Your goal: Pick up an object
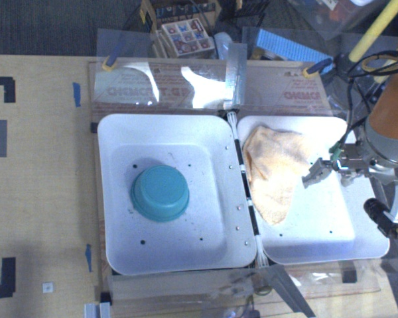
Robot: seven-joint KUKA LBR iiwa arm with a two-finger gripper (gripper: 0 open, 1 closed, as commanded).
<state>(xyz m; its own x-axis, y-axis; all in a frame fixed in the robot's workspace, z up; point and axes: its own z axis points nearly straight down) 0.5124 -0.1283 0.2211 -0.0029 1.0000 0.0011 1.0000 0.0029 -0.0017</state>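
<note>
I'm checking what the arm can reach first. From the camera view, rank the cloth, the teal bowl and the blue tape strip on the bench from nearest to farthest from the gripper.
1. Cloth, right bin, just beside the gripper.
2. Teal bowl, left bin.
3. Blue tape strip, on the bench past the left bin.

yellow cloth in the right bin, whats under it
The yellow cloth lies crumpled on the right bin's white floor. Whatever might sit beneath its folds is covered and cannot be seen.
</note>
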